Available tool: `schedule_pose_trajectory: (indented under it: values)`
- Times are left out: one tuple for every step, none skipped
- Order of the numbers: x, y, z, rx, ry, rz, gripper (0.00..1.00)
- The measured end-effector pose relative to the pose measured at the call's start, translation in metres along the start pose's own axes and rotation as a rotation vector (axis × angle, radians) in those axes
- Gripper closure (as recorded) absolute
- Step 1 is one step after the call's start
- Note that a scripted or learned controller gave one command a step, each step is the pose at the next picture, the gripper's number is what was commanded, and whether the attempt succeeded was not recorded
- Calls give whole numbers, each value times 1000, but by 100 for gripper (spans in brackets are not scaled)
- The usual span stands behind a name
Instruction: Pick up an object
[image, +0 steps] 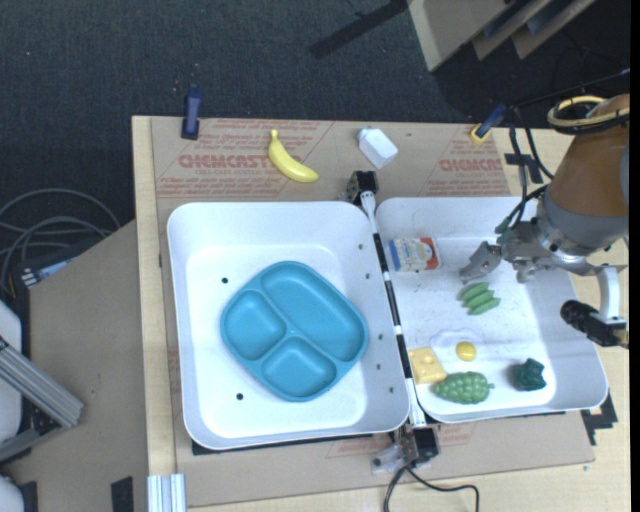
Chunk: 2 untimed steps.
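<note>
My gripper (502, 266) hangs over the upper part of the right bin (570, 395), open, its two fingers spread with nothing between them. Just below it lies a green pea pod (478, 298), apart from the fingers. To the left of the gripper lies a red and white packet (412, 253). Nearer the front of the same bin are a fried egg (462, 350), a yellow cheese slice (427, 365), a bumpy green fruit (462, 387) and a dark green broccoli piece (529, 375).
The left bin (200, 250) holds a blue divided plate (292, 328). Behind the bins, a banana (290, 160), a small white block (378, 147) and a blue clip (191, 112) lie on the board. Cables run beside the arm at right.
</note>
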<state>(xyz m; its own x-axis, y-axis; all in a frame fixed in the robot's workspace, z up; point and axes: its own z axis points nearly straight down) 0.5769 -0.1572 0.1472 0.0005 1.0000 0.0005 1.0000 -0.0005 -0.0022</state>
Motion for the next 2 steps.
schedule_pose_trajectory:
  values:
    - [18, -3, 57, 0, 0, -1, 0]
    - [29, -30, 63, -1, 0, 0, 0]
